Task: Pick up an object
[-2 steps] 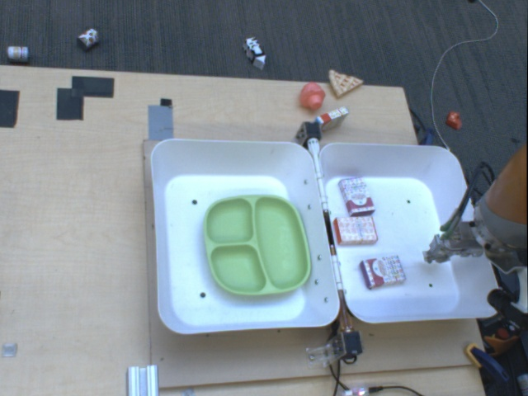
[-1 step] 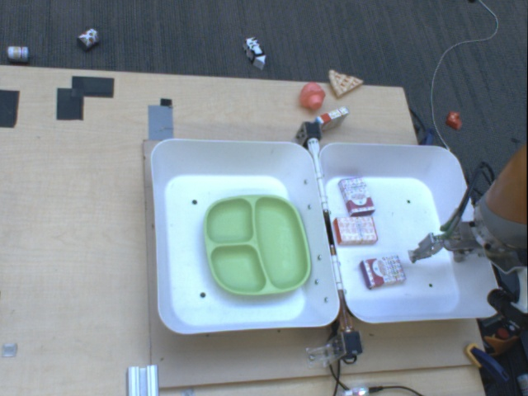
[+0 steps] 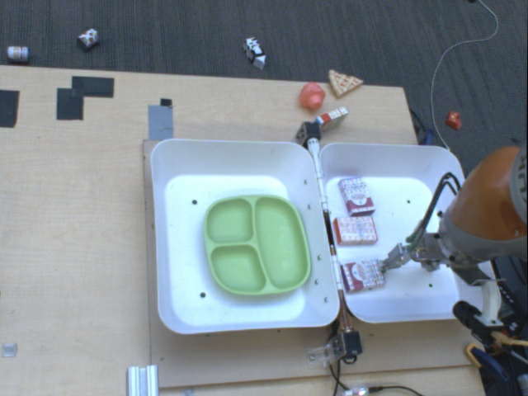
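Three small red-and-white boxes lie in the right bin [image 3: 412, 192] along its left side: one at the top [image 3: 355, 195], one in the middle [image 3: 355, 231], and one at the bottom [image 3: 361, 275], lying tilted. My gripper [image 3: 394, 256] reaches in low from the right, and its tip is at the right end of the bottom box. Whether it touches or holds that box cannot be made out. The orange band of the arm [image 3: 493, 205] hangs over the bin's right edge.
The left bin [image 3: 177, 221] holds a green three-part plate [image 3: 256, 244]. A clamp and hinge strip [image 3: 320, 188] run between the bins. On the bench behind the bins lie a red ball [image 3: 312, 96], a toy pizza slice [image 3: 344, 82] and a small red-tipped piece [image 3: 332, 117].
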{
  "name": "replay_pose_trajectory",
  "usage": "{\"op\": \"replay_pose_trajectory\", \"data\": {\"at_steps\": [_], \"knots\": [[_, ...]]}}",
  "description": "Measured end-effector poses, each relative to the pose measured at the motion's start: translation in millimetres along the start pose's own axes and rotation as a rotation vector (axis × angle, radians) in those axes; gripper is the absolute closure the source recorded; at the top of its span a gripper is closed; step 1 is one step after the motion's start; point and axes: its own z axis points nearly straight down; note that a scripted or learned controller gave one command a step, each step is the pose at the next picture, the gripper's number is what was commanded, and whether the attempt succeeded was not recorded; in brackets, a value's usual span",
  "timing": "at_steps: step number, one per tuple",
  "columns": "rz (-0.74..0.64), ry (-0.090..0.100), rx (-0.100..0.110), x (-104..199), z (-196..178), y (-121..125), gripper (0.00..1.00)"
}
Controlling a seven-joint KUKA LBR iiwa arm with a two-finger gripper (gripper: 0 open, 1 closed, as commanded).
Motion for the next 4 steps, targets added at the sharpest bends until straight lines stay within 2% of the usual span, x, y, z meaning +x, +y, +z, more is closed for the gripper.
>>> {"op": "replay_pose_trajectory", "data": {"at_steps": [1, 2, 3, 4], "knots": [[-0.002, -0.001, -0.006, 0.1, -11.4, 2.4, 1.0], [-0.002, -0.001, -0.006, 0.2, -11.3, 2.3, 0.0], [-0.004, -0.001, -0.01, 0.7, -21.8, 4.1, 1.0], [-0.004, -0.001, -0.01, 0.8, -21.7, 4.0, 0.0]]}}
